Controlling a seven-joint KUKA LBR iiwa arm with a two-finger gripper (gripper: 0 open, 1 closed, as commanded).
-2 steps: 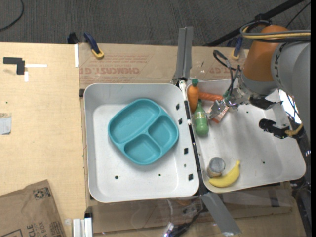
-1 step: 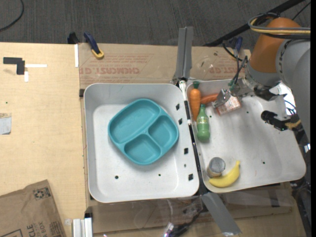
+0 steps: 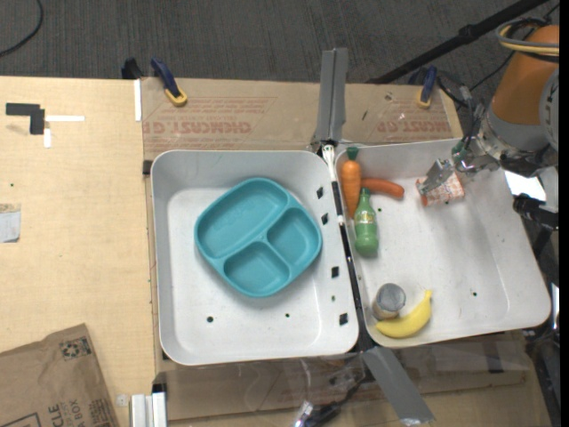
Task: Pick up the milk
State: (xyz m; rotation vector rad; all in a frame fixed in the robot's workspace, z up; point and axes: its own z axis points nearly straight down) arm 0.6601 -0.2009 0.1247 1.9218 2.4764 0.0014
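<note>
I see the gripper [image 3: 462, 160] low over the right bin's [image 3: 498, 265] far right corner, just beside the milk [image 3: 442, 185]; I cannot tell whether it is parted or clamped, nor whether it touches the carton. The milk lies tilted on the bin floor near the far wall. Along that bin's left wall sit a carrot [image 3: 351, 181], a green bottle [image 3: 365, 225] and a red pepper [image 3: 384, 188]; a can [image 3: 388, 300] and banana [image 3: 405, 318] touch near the front edge. The bin's middle and right side are open floor. The left bin [image 3: 178, 265] holds a teal divided plate [image 3: 258, 237].
</note>
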